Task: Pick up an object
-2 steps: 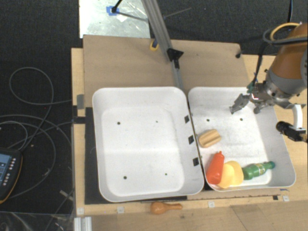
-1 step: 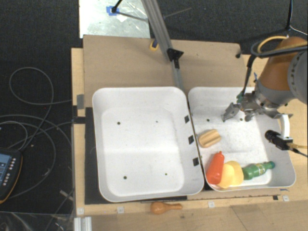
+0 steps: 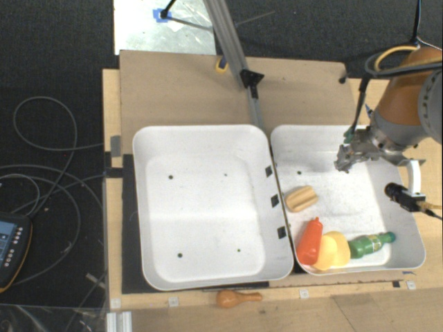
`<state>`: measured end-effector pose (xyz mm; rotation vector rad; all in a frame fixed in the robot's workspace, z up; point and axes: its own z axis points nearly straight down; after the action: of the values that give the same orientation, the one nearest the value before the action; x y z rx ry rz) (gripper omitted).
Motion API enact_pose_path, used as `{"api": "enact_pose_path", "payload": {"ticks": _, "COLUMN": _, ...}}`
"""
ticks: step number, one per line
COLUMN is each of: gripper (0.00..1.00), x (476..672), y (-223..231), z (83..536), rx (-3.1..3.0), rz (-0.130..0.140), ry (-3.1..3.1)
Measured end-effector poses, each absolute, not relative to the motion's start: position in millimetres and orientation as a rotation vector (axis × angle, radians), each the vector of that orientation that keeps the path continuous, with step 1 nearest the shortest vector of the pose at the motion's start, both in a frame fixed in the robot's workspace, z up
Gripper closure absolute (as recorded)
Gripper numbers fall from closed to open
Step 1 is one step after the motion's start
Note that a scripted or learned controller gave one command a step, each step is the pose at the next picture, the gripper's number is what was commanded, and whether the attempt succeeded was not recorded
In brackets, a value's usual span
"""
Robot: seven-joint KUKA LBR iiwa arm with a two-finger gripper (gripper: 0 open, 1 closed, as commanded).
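Hovering over the far part of the right bin (image 3: 415, 254) — gripper (image 3: 344, 159) carries nothing; finger spacing I cannot tell | targets bunched at that bin's near end, likely slid there: glossy red bottle (image 3: 310, 241), rounded yellow piece (image 3: 333, 250), green bottle (image 3: 370, 243) | tan bread-like roll (image 3: 301, 198) apart, mid-bin — easiest pick.

The arm (image 3: 415, 109) was grey with a broad orange band (image 3: 401, 102) above the wrist, a yellowish cable (image 3: 387, 52) looped over its top, a thin black cable (image 3: 418, 9) ran up from it, and it ended in a small, dull-metal claw (image 3: 344, 161) beside a white bracket (image 3: 414, 175).
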<state>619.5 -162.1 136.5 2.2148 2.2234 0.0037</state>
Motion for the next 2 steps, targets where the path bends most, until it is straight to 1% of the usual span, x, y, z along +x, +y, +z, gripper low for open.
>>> {"api": "enact_pose_path", "payload": {"ticks": 1, "gripper": 1.0, "x": 616.6, "y": -169, "z": 198, "rx": 2.215, "rz": 0.006, "ry": 2.217}}
{"api": "enact_pose_path", "payload": {"ticks": 2, "gripper": 1.0, "x": 614.9, "y": -167, "z": 243, "rx": 2.211, "rz": 0.006, "ry": 2.222}}
